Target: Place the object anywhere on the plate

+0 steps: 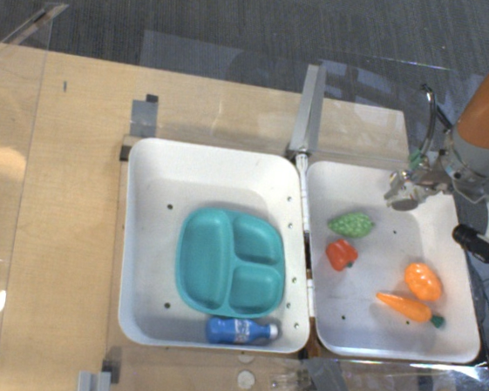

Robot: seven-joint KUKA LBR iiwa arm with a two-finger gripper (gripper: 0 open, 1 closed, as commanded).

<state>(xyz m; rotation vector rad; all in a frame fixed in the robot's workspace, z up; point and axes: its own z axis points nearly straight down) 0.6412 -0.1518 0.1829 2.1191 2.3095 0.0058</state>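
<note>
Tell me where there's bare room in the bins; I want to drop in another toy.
Left bin: open floor left of and behind the teal plate; the front is tight, with the blue bottle by the wall. Right bin: crowded mid-floor with green pod, red pepper, orange pepper, carrot; front left corner is bare.
</note>
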